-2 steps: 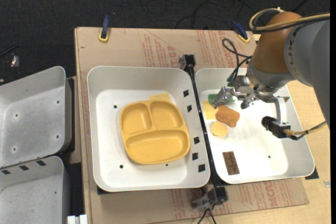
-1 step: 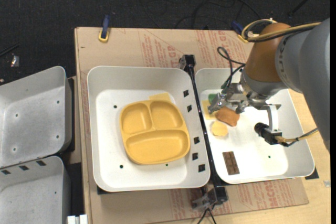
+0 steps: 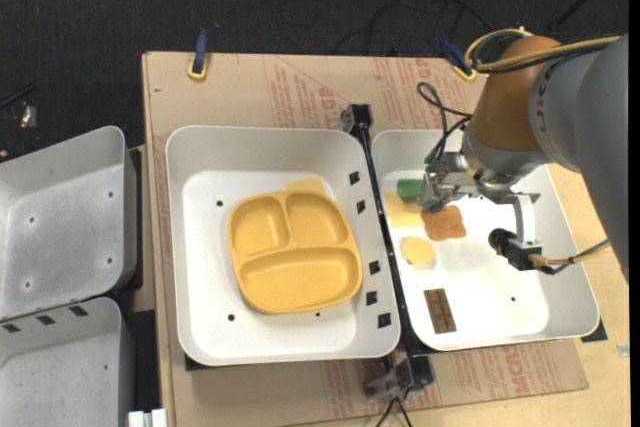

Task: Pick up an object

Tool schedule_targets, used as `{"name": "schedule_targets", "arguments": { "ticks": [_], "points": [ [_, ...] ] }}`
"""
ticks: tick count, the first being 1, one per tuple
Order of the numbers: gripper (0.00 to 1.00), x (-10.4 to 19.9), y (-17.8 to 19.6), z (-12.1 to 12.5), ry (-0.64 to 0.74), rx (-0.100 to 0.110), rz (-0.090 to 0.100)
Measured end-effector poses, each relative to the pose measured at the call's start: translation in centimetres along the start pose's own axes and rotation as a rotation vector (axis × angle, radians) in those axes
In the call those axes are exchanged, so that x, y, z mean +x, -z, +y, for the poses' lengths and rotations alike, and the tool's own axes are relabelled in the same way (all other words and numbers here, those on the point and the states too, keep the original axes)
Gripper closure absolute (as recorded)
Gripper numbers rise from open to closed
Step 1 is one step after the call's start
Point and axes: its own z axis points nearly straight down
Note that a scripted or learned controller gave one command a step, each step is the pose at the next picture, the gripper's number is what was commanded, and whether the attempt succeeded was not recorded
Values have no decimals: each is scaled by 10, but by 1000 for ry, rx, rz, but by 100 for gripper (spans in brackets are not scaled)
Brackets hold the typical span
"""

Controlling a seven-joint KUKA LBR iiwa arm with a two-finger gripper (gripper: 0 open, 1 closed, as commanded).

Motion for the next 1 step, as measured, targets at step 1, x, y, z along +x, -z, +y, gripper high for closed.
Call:
{"name": "schedule_targets", "arguments": {
  "ticks": [1],
  "points": [
    [100,1,43,-2,2,2,1]
  ]
}}
